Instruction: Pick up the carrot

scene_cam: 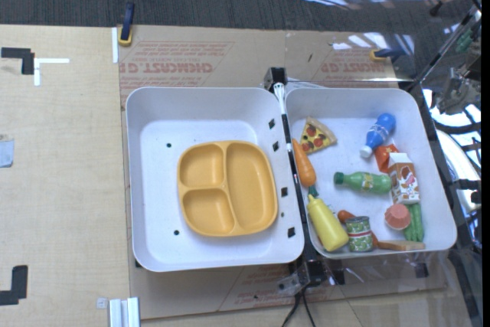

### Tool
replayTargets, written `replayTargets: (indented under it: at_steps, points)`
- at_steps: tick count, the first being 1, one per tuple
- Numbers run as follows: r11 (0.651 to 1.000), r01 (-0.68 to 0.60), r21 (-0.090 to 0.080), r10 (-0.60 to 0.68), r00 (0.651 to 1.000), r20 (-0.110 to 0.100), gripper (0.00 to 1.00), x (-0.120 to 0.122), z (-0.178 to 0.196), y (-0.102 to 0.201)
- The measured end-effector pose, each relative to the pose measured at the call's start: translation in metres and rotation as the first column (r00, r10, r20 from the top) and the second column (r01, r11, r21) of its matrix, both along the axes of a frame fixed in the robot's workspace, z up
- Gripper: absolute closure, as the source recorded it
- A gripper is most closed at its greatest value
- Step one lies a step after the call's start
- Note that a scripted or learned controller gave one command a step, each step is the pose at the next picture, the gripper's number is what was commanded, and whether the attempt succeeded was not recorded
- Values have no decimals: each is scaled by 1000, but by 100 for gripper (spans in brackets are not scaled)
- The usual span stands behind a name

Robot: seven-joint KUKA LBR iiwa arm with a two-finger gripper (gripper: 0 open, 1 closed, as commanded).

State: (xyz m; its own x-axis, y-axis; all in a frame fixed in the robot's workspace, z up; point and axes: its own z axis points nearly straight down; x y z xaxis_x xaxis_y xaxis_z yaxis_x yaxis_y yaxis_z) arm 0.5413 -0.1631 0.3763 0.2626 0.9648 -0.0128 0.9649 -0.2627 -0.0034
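Nearest, yellow plastic squeeze bottle [326, 225] in right white bin [429, 165], orange toy carrot [305, 164] just behind along its left wall, yellow divided plate [227, 188] in left white bin [145, 165], pizza slice [315, 136] farther back, claw's state cannot be told.

Yellow divided plate [227, 188] in left bin [145, 165], pizza slice [316, 136], green bottle [363, 181] in right bin [429, 157]

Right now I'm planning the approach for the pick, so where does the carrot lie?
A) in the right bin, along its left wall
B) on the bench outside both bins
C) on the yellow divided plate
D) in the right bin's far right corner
A: the carrot lies in the right bin against its left wall, just below the pizza slice and above the yellow bottle.
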Motion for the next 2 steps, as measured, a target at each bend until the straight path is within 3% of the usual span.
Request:
replayTargets:
  at_steps: [1,2]
  points:
    - [1000,0,0,0,1000,0,0,0,0,0]
    - [1000,-5,-2,5,1000,-3,100,2,7,0]
